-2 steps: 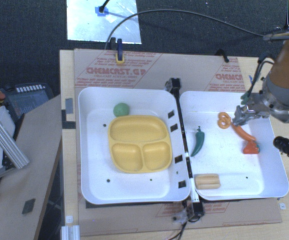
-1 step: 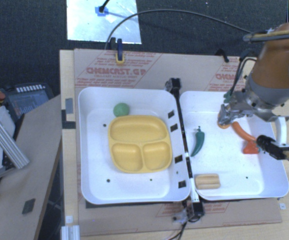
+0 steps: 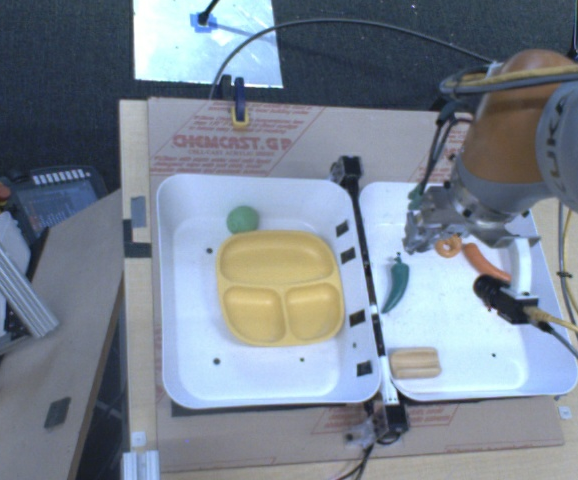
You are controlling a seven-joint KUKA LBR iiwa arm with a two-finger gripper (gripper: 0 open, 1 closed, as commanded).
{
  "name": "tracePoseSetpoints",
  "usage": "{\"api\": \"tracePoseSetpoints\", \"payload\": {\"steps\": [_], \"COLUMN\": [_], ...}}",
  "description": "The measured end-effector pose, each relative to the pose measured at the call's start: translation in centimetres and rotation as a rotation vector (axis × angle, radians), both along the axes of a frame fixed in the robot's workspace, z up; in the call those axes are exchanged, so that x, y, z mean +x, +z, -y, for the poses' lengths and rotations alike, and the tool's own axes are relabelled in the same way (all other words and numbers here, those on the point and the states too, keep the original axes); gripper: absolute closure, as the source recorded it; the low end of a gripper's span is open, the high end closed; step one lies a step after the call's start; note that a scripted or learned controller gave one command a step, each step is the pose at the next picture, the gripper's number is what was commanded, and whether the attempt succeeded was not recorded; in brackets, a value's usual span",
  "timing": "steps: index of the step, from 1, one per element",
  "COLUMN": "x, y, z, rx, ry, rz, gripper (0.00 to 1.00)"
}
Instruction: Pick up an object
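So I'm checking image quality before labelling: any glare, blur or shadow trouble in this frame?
Camera view: strong glare on the foil sheet at top; the white bins are bright but not washed out; the pincer is soft and dark, hard to read; the green pepper and yellow tray are sharp enough, with faint shadows.

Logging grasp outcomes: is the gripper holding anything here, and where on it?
Cannot tell. The gripper sits over the right bin, near the green pepper; no object visibly in it.
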State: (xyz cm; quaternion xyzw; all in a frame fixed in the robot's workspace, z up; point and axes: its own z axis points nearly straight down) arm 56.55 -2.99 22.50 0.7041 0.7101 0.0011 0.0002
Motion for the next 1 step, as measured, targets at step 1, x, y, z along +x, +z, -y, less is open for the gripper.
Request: {"api": "tracePoseSetpoints", "payload": {"steps": [1], "x": [-0.36], "y": [1.05], "z": [-5.54], "rx": [0.000], "ry": [0.002], "rz": [0.001], "gripper": [1.00]}}
